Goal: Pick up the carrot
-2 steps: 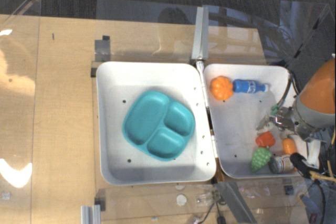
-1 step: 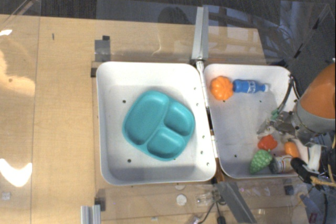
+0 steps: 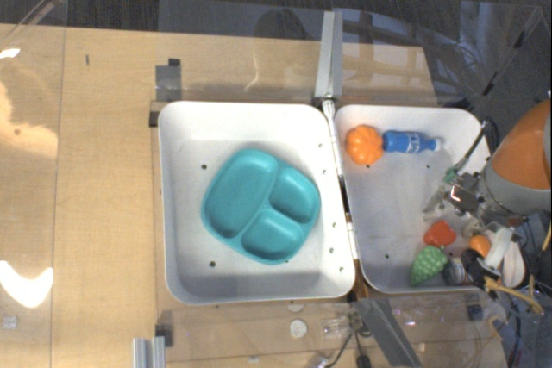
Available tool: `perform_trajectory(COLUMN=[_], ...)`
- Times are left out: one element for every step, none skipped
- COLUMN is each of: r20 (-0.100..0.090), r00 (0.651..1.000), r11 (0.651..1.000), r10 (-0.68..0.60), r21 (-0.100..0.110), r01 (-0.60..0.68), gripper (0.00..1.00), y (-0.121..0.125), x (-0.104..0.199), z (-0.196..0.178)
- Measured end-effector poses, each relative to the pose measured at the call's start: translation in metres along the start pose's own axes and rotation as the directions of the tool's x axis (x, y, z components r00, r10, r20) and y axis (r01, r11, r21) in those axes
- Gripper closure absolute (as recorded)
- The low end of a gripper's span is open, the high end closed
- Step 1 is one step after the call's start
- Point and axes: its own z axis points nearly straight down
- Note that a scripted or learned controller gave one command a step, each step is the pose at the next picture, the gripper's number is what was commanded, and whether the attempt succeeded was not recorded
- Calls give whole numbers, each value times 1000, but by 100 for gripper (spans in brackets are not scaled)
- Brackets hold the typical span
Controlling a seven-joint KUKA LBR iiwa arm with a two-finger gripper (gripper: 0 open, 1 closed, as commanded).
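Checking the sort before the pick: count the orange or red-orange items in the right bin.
3, maybe more under the arm. A round orange toy fruit sits at the far-left corner, a red-orange piece lies mid-bin, and a small orange piece lies beside the gripper.

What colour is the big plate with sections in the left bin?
Teal blue-green. The sectioned plate shows plainly in the camera view.

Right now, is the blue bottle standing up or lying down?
Lying down. The blue bottle rests on its side in the right bin, next to the orange ball-shaped toy.
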Motion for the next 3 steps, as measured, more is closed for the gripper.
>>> perform_trajectory(r20=[22, 22, 25], r00=[969, 913, 967], r11=[969, 913, 967], r10=[245, 408, 254], r21=[5, 1, 10], r01=[-245, -408, -255], gripper=[0, 0, 0], y=[12, 12, 45], x=[82, 176, 177], z=[-73, -182, -93])
